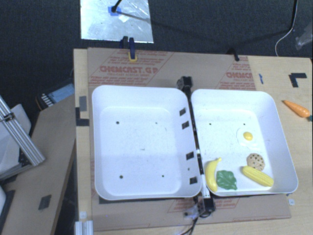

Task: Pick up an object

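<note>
On the desk (58, 131) we saw two shallow white plastic bins side by side. The left bin (142, 94) showed only its bare floor with a few small dark dots. The right bin (279, 126) held all the toy food, gathered toward its near right corner. A fried egg with a yellow yolk (247, 136) lay flat on the floor of that bin, right of its middle. Just nearer the camera sat a round brown cookie (255, 161), and below it a yellow ear of corn (257, 176) lay at a slant, close to the cookie. A curved yellow banana (212, 174) rested against the bin's left wall near the front, and a green leafy piece (226, 180) lay just beside the banana, touching or nearly touching it.

Outside the bins, an orange carrot (297, 108) lay on the desk past the right bin's far right corner. A sheet of crinkled silver foil (116, 13) lay on the dark floor beyond the desk, with a small blue mark on it.

We could not tell the state of the claw, nor whether it had hold of anything.
</note>
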